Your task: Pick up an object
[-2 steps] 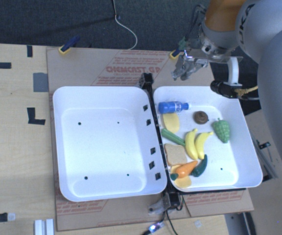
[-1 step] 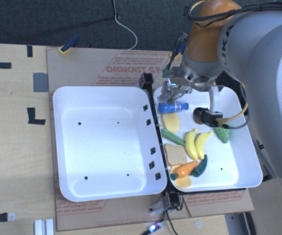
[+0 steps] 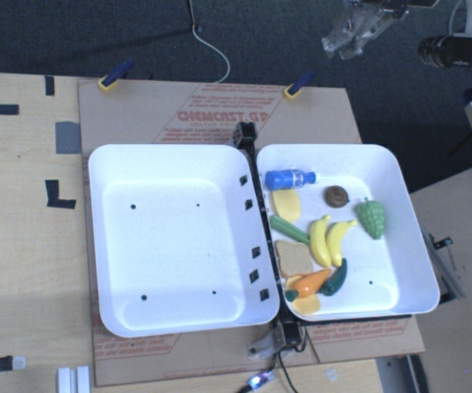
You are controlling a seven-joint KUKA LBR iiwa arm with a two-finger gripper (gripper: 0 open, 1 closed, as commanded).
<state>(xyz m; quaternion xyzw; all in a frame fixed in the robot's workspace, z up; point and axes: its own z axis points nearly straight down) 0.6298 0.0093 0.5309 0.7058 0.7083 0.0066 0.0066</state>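
Toy food [image 3: 322, 240] in right bin [image 3: 400, 219]; gripper [image 3: 347, 43] high above, far beyond.

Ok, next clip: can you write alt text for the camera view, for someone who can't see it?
The gripper hangs high above the bench's far right, away from two white bins. The right bin holds a blue bottle, bananas, green grapes, a carrot and other toy food; the left bin sits beside it.

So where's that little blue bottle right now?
The blue bottle lies on its side in the right-hand bin, near its far left corner, just above a pale yellow piece and left of a small brown ball.
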